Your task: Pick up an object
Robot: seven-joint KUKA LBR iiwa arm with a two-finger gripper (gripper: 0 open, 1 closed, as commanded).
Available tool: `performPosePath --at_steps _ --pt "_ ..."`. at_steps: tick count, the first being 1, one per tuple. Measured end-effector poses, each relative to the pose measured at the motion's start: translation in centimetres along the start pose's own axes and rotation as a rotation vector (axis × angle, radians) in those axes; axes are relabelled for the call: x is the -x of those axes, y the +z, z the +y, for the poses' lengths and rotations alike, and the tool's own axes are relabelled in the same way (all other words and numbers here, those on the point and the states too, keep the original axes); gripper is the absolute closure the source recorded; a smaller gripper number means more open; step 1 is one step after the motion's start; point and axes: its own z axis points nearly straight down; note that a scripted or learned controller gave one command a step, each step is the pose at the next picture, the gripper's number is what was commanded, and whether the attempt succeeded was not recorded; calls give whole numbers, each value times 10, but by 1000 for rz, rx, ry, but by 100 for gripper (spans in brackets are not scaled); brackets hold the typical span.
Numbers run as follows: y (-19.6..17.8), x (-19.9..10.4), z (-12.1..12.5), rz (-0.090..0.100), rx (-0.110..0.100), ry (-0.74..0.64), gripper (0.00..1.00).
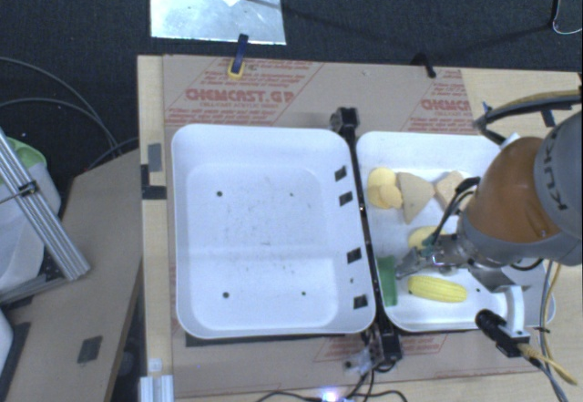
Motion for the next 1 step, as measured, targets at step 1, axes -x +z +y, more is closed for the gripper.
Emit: performPosePath --at_steps 1 --pt "-12 4 5 -5 11 1 100"
